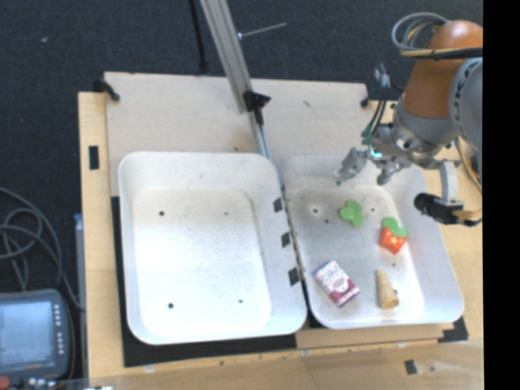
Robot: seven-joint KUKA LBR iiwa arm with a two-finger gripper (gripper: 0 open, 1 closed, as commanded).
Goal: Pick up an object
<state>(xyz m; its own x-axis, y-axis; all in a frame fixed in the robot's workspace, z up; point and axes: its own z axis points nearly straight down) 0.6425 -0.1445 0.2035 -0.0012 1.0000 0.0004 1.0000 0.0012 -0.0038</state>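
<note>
Camera view, item by item, clock dirs read on the frame w/ 12 at top.

1. Gripper (367, 169): at the 12 o'clock end of the right bin (426, 299), hanging off the grey/orange arm (431, 88) that comes in from 3 o'clock. Fingers look spread, one tip toward 9, the other toward 3; nothing between them.

2. Green piece (351, 213): small, lobed, flat on the bin floor. Nearest candidate; lies at approx 6–7 o'clock from the fingers, near but apart. No clear long axis.

3. Red-orange piece (393, 238): green top, strawberry-like; approx 5 o'clock from the fingers, farther than the green one.

4. Pink carton (335, 283): small box, long axis running 10-to-4 o'clock; well apart from the fingers, toward 6–7. Print on its face, too small to read.

5. Tan piece (387, 289): cone-like, long axis approx 12-to-6, just beside the carton at its 3 o'clock.

6. Left bin (154, 315): at 9 o'clock of the right one, rims touching.

7. Table (325, 112): pale board under both bins. No legible brand or label anywhere.

Judgement: shortest move is a drop toward 6–7 o'clock onto the green piece; no grasp made yet.
</note>
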